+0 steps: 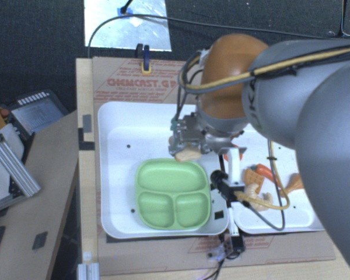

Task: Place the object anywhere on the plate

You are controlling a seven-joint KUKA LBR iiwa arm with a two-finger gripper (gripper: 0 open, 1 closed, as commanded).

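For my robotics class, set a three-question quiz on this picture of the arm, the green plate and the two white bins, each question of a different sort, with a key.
1. True or false: the green plate lies in the left bin.
2. Multiple choice: how many compartments does the plate have? A) two B) three C) four
3. Short answer: where is the gripper in relation to the plate?

Key
1. True.
2. B: one long compartment at the far side, two smaller ones at the near side.
3. At the plate's far rim, with a small tan object at its tip. The right bin holds several orange and tan objects.
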